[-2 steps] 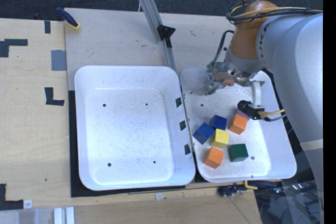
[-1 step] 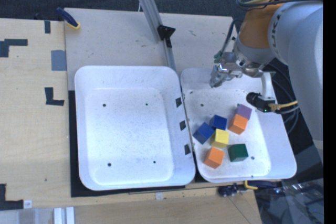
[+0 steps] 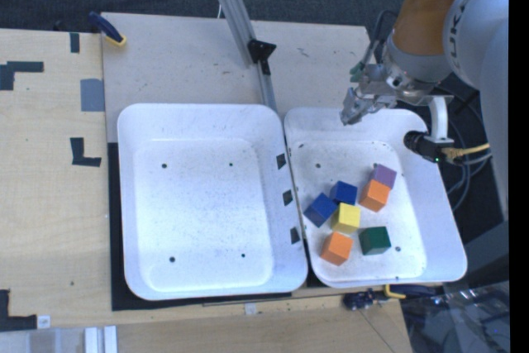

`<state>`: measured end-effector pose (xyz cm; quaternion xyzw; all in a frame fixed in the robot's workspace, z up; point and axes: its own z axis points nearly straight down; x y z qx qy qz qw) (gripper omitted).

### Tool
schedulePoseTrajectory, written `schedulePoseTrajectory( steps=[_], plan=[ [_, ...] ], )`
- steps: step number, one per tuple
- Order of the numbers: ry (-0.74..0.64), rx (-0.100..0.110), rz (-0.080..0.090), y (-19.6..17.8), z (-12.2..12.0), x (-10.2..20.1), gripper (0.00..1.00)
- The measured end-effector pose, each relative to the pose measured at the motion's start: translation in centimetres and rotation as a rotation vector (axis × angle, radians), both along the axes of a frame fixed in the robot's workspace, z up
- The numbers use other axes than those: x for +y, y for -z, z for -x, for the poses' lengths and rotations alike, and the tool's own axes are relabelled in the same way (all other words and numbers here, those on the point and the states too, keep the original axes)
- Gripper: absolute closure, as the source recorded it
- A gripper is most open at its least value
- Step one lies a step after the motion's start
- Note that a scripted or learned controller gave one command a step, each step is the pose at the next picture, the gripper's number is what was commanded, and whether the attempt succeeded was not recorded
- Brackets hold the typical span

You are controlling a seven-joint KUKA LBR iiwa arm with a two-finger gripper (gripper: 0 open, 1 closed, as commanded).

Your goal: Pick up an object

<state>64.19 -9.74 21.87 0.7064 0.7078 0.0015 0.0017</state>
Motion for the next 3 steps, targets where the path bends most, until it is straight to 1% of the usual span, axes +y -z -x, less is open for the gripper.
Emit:
schedulePoseTrajectory(
  steps=[1, 2, 3],
  plan=[
    [0.001, 0.006, 0.0, 0.4, 0.0, 0.0, 1.0],
    [-0.003, 0.006, -0.002, -0.6, 1.2, 4.5, 1.0],
    [-0.004, 0.008, -0.001, 0.2, 2.3, 9.3, 1.0]
  ],
)
